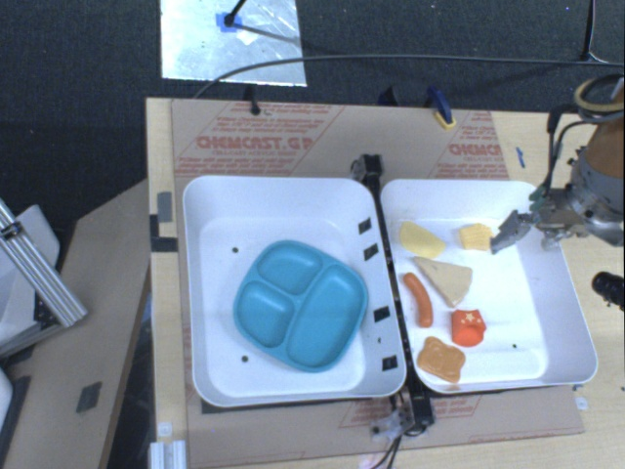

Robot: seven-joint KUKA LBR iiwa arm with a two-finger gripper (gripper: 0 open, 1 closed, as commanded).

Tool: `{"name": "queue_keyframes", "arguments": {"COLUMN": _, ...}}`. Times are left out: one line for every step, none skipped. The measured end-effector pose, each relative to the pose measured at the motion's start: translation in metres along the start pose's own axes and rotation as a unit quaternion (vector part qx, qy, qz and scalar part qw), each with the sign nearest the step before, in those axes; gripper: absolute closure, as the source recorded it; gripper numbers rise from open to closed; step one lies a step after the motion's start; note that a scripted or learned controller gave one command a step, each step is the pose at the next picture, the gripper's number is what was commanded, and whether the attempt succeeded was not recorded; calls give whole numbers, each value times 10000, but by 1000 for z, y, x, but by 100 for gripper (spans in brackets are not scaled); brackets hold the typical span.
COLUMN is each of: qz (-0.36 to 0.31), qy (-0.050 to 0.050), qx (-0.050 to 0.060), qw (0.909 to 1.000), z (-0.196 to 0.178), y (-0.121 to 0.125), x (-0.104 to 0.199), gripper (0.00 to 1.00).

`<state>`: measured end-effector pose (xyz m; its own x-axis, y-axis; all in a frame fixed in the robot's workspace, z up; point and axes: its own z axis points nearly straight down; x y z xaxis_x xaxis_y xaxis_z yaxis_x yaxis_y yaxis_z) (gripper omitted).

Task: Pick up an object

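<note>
The right bin (566,332) holds several toy foods: a pale yellow piece (422,237), a small yellow block (476,235), a tan wedge (446,279), a red-orange sausage (419,299), a red piece (468,327) and an orange-brown slice (440,360). My gripper (528,242) hangs over the bin's upper right part, just right of the small yellow block. Its fingers stand open with nothing between them. One grey fingertip (502,239) points down-left towards that block.
The left bin (210,262) holds a blue divided plate (300,304). A black divider (386,291) with clips runs between the bins. The arm's wrist (598,179) sits over the right bin's far right rim. A foil sheet (232,25) lies beyond the bench.
</note>
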<state>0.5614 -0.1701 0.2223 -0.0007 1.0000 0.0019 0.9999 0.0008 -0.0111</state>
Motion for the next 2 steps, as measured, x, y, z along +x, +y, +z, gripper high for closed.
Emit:
{"name": "queue_keyframes", "arguments": {"qz": -16, "qy": -11, "qx": -62, "qw": 10000, "z": -7, "y": 3, "x": 1, "gripper": 0}}
{"name": "queue_keyframes", "arguments": {"qz": -5, "qy": -6, "qx": -48, "qw": 10000, "z": 50, "y": -3, "x": 6, "gripper": 0}}
